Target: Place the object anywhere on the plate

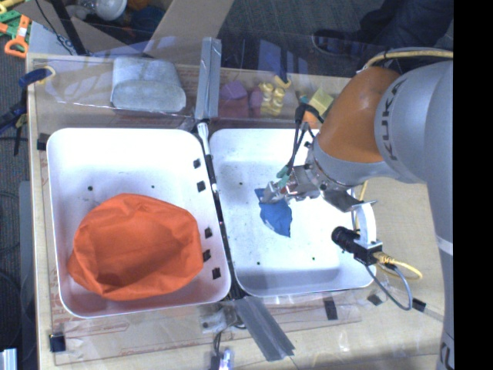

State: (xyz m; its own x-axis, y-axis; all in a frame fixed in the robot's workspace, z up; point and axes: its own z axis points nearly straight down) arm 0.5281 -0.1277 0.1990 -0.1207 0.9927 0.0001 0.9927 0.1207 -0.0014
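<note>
Starting at the left, the left-hand shallow white bin (58, 149) holds a round orange plate (135, 243) lying in its lower half, its edge close to the bin's near wall and reaching toward the divider. Behind that bin, on the bench's back strip, rests a flat grey stone-like slab (149, 85). A grey metal rail (208, 79) runs back from the seam between the two bins.

Across the seam, the right-hand shallow white bin (239, 149) carries a small crumpled blue object (277, 216) near the middle of its floor, well apart from the plate and in the other bin. Behind this bin lie a purple lump (235, 95) and a pale yellow toy (271, 97), side by side on the back strip.

The two-finger gripper (279, 192) sits right at the blue object's upper edge, its tip meeting the object from the right. Whether its fingers are spread or closed cannot be told from this angle, nor whether the object is between them. Further right, the grey arm with its orange band (358, 126) slants in over the bin's right wall, and a yellow cable (400, 267) loops below it on the bench.
</note>
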